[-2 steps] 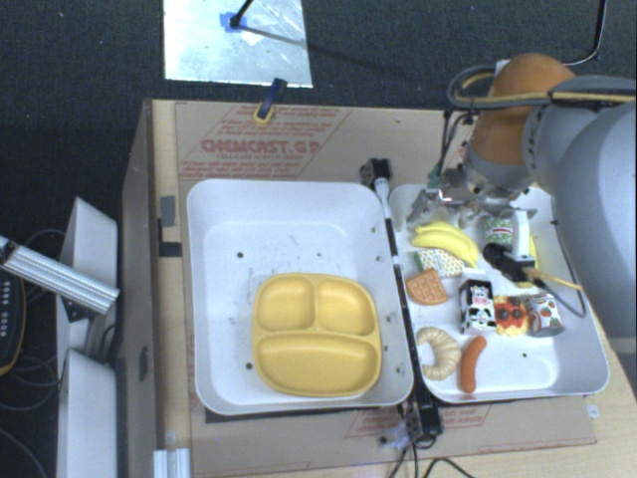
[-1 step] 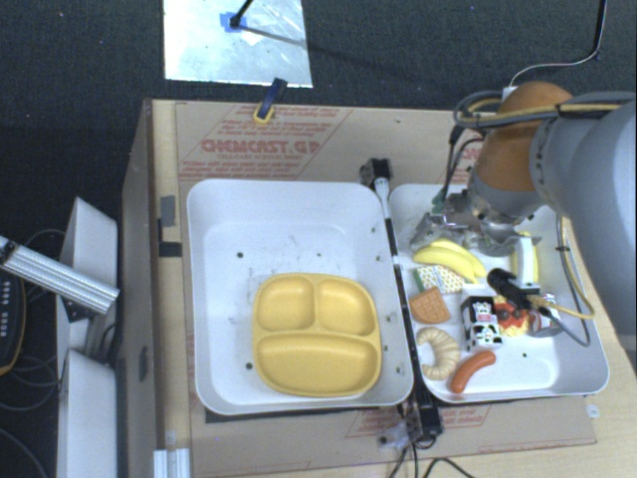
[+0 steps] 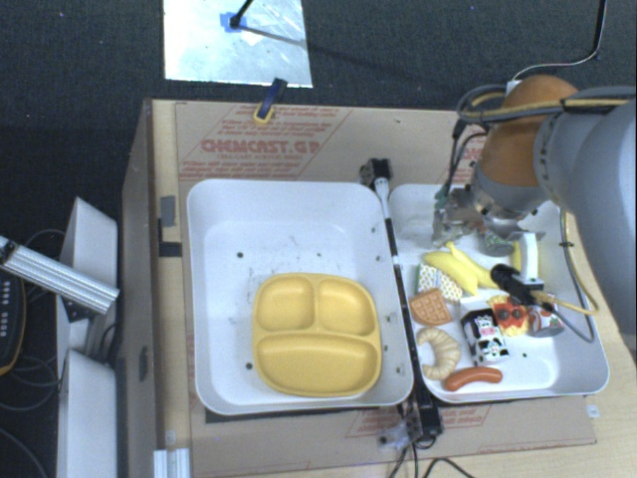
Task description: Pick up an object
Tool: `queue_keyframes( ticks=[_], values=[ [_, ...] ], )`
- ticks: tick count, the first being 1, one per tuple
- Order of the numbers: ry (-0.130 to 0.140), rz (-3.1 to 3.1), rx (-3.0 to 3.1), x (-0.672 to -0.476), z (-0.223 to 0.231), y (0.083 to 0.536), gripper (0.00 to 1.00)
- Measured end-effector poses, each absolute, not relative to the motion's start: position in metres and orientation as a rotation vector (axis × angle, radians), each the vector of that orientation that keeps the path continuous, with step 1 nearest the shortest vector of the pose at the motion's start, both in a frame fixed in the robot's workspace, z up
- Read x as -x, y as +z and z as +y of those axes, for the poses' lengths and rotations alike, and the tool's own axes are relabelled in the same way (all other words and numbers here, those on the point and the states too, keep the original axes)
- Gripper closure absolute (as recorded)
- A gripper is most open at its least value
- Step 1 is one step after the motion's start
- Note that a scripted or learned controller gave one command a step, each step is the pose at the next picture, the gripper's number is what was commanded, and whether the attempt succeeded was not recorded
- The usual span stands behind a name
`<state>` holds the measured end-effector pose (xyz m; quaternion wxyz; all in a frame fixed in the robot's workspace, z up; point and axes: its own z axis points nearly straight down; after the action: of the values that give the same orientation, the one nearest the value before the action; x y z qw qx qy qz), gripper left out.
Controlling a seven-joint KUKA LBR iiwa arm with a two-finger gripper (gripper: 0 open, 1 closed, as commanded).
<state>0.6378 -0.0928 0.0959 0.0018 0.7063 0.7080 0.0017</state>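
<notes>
Over the right bin [image 3: 587,366], hand [image 3: 460,219] low; its grip I cannot tell.
Just below it, banana [image 3: 456,265], waffle [image 3: 432,308] and croissant [image 3: 439,350] crowd together; it might snag two or slip.

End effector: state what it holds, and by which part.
Cannot be told: the end effector sits low in the right bin, above the banana; no hold shows.

This looks like a robotics lab rather than a home — two white bins [image 3: 299,207] sit on a cardboard sheet [image 3: 261,137] printed "CHEMCAST" over dark carpet [image 3: 70,78]. Loose cables [image 3: 25,366] and an aluminium rail [image 3: 58,273] lie alongside — probably rig hardware.
</notes>
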Motion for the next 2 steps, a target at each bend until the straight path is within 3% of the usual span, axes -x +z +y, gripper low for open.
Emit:
queue_keyframes(
  ticks=[1,2],
  values=[
    [0.006,2.222,-2.213,-0.5805,-0.0804,0.3306,1.0],
    [0.003,2.223,-2.215,-0.58,-0.0803,0.3294,0.0]
  ],
)
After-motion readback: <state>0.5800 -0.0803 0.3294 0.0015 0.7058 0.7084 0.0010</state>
